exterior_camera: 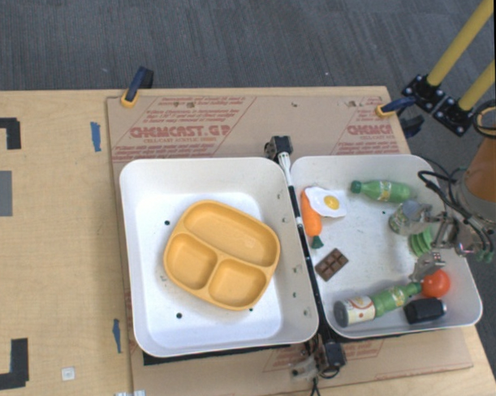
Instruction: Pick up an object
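**A:** Where was the gripper (432, 245)?

**B:** Low in the right bin (371, 221), near its right wall, reaching in from the right. It sat among metal linkages and cables, just above a red-orange ball (435, 284) and beside a green ribbed piece (418, 242). Whether its fingers were spread or closed, I could not tell; the clutter there was too tangled.

**A:** And the things it might have picked?

**B:** All in that right bin. A green bottle (380, 189) lay on its side near the far wall, long axis running left to right, cap toward the left. A second green bottle with a white label (373, 304) lay near the front wall, slanted, its broad labelled end pointing to the front-left and its narrow end up toward the ball. A black block (423, 310) rested just right of it.

**A:** Anything by the divider?

**B:** A toy fried egg (325, 202), touching an orange carrot (312, 221) whose long axis ran front to back, and a brown chocolate bar (331, 264), tilted diagonally.

**A:** The left bin (144, 237)?

**B:** It held a yellow three-compartment tray (221, 255), set at a slant, on the worktop's (54, 240) left side.
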`<state>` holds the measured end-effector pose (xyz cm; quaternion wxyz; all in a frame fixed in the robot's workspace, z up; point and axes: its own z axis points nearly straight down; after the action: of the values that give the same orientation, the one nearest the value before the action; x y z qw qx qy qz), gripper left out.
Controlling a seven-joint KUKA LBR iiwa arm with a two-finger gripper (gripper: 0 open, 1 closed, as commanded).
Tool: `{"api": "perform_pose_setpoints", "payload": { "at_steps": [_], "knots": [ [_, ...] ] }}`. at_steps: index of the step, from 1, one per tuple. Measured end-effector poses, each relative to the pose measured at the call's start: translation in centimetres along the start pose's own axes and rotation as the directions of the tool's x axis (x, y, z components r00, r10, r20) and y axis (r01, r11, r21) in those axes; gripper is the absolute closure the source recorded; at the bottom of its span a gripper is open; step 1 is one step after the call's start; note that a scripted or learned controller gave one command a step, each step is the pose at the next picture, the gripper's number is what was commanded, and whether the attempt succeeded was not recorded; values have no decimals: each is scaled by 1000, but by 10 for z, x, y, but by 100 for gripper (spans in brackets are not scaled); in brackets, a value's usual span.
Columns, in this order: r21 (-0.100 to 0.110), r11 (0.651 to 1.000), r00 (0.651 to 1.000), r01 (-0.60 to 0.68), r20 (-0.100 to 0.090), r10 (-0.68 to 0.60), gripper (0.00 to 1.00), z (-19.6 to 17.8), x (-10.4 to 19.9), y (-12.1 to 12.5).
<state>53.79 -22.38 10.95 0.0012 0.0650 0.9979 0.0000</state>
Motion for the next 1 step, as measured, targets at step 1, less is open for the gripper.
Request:
{"api": "perform_pose_setpoints", "payload": {
  "at_steps": [1],
  "knots": [
    [0, 891, 891, -454, 2, 454, 0, 24, -17, 11]
  ]
}}
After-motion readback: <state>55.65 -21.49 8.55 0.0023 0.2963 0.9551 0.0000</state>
